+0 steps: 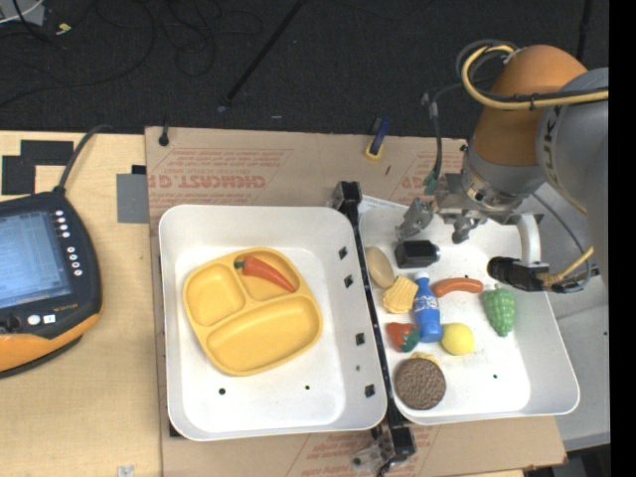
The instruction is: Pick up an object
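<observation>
Hovering hand [434,229] above blue bottle [426,309]

Your arm [576,132] is grey with a rounded orange band [527,78] above the wrist; yellow and black cables loop over it, and the metal gripper [437,229] ends in dark fingers.

**Colours on the bench**

Yellow divided plate [253,321] with a red-orange pepper [266,270]; white bins [199,237]; blue bottle [426,311], white-labelled; yellow lemon [457,339]; green grapes [501,309]; brown patty [420,382]; red-orange sausage [458,287]; yellow corn [399,293]; beige potato [380,265]
</observation>
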### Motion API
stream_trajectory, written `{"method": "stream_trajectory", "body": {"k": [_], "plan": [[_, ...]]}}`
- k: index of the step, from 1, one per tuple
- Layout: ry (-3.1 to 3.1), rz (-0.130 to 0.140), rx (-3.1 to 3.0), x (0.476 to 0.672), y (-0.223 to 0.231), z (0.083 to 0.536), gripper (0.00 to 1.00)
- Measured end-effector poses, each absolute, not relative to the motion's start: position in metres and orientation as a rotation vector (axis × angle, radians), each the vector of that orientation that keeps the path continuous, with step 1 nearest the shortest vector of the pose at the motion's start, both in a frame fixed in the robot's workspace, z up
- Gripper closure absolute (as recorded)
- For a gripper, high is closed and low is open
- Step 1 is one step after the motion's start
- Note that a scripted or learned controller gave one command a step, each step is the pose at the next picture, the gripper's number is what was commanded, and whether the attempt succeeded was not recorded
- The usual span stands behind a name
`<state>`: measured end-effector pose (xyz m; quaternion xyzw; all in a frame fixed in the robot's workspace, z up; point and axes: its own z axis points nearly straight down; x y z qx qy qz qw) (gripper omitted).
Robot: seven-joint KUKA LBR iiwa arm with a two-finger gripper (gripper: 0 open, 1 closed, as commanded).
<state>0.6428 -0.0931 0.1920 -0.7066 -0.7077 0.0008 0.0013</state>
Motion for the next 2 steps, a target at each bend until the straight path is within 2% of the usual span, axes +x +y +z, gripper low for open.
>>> {"method": "stream_trajectory", "body": {"k": [1,2], "plan": [[-2.231,-0.014,-2.228,0.6483,-0.0849,0.1128,0.00],[-2.232,-0.008,-2.232,0.6483,-0.0879,0.1218,1.00]]}}
